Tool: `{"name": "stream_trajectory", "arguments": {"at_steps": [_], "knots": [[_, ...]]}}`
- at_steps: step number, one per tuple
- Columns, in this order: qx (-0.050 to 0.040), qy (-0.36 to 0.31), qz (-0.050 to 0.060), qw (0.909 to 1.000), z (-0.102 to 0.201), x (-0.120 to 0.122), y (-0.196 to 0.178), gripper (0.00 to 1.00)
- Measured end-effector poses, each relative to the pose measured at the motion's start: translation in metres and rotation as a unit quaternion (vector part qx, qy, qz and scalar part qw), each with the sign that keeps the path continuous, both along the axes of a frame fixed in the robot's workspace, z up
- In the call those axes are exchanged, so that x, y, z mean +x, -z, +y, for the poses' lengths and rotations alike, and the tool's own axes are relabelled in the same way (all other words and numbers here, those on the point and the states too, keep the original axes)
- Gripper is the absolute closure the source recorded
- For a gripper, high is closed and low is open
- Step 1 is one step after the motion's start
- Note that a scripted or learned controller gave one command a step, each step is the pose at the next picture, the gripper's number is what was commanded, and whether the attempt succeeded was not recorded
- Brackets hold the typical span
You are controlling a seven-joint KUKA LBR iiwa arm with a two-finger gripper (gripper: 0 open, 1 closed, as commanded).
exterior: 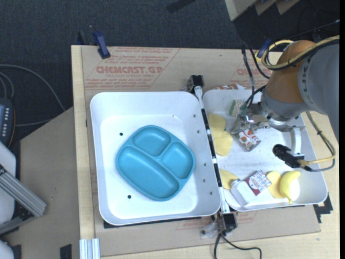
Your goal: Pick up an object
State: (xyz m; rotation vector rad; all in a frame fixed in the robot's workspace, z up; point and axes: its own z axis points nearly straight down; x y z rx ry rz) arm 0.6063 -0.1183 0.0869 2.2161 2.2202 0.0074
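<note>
The left bin, smooth white plastic, holds a glossy blue tray with three compartments. In the right bin lie pale yellow pieces, a red-and-white packet (crinkled, just beside the gripper), a carton and a yellow banana.

Arm: grey rounded housing, orange band above the wrist, yellow and black cables routed alongside.

Bench: two white bins side by side on brown sheet
</note>
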Motion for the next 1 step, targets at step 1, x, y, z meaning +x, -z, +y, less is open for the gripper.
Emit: {"name": "stream_trajectory", "arguments": {"at_steps": [1], "knots": [[0.0003,0.000,0.003,1.0000,0.0716,-0.0127,-0.0984,1.00]]}}
